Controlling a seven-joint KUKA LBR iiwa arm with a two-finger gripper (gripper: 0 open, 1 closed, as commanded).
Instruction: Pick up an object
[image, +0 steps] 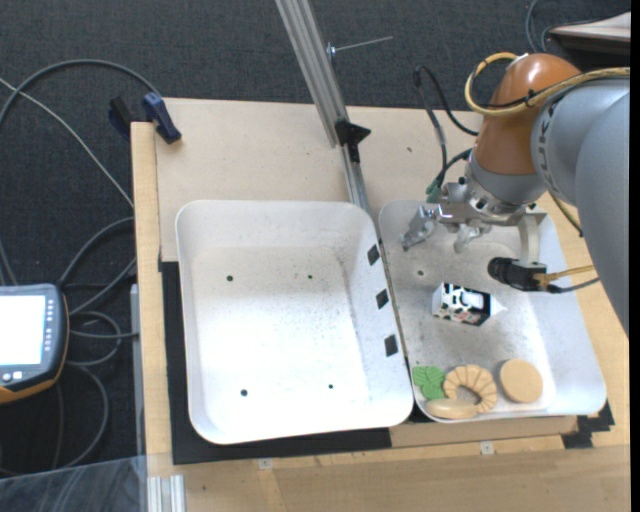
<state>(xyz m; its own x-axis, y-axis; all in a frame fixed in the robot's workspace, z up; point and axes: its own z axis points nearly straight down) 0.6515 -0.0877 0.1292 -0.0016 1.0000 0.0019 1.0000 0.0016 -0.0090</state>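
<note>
While gripper (441, 232) hovers open, cow toy (462, 304) sits (right bin (570, 345)).

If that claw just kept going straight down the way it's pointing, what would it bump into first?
Most likely bare floor at the back of the right-hand shallow white bin. The claw points down over that spot, clear of the small black-and-white box nearer the front, though depth is hard to judge from this slanted view.
</note>
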